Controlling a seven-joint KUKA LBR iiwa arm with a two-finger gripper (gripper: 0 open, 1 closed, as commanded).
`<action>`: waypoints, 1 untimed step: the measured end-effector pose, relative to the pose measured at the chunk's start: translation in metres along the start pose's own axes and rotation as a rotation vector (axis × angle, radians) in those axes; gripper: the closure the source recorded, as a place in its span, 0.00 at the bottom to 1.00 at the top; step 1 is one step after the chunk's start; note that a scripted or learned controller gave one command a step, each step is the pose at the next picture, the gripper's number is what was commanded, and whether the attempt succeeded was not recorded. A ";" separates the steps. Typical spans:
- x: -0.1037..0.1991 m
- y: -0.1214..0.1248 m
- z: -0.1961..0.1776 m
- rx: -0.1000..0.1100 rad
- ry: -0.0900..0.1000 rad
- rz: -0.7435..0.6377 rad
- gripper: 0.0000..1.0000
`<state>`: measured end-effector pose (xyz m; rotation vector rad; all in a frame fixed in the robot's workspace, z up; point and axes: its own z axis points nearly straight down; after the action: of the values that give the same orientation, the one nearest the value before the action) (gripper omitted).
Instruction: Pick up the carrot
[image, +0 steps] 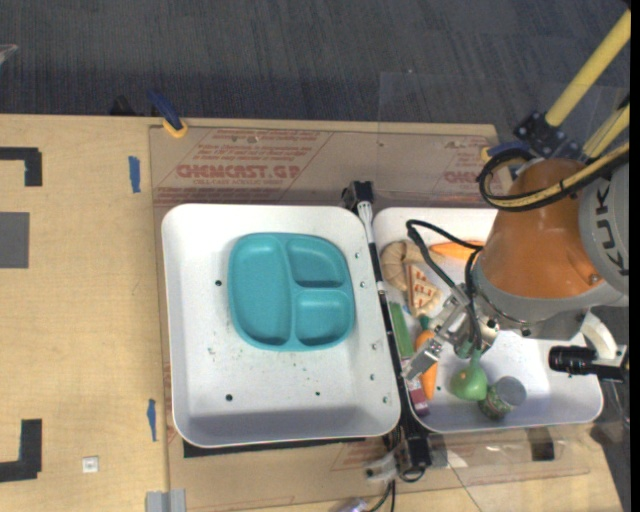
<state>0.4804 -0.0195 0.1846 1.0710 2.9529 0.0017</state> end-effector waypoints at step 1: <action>0.000 0.000 0.000 0.000 0.000 0.000 0.00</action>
<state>0.4804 -0.0196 0.1846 1.0711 2.9527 0.0009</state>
